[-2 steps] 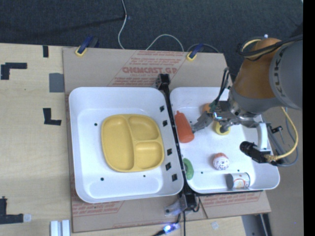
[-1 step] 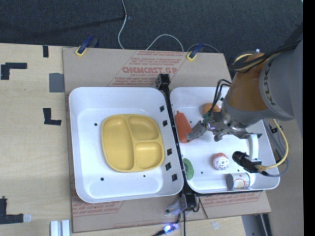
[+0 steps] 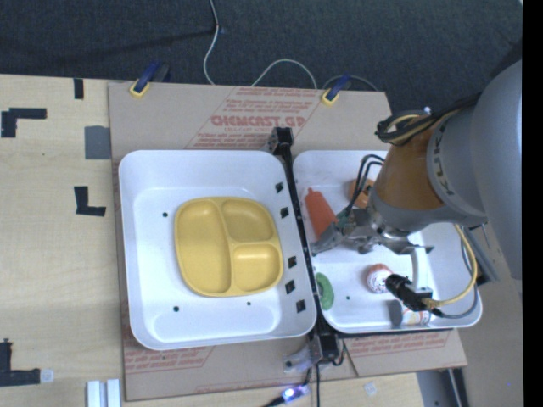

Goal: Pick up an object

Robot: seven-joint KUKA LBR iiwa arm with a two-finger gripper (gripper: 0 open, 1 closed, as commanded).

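In the right bin (image 3: 441, 322) my gripper (image 3: 331, 236) hangs low near the bin's left wall, under the grey arm with its orange band (image 3: 407, 176). An orange-red, carrot-like object (image 3: 318, 209) lies just up and left of the gripper, close to it or touching it; I cannot tell which. A small white and red object (image 3: 377, 277) sits below and to the right of the gripper. By the left wall lies a green object (image 3: 324, 290). A grey piece (image 3: 396, 315) rests near the front wall.
The left bin (image 3: 144, 185) holds a yellow divided plate (image 3: 227, 246). A black divider with clips (image 3: 291, 227) runs between the bins. Both bins rest on a cardboard sheet (image 3: 246, 117). Cables (image 3: 462, 291) loop off the wrist over the right bin.
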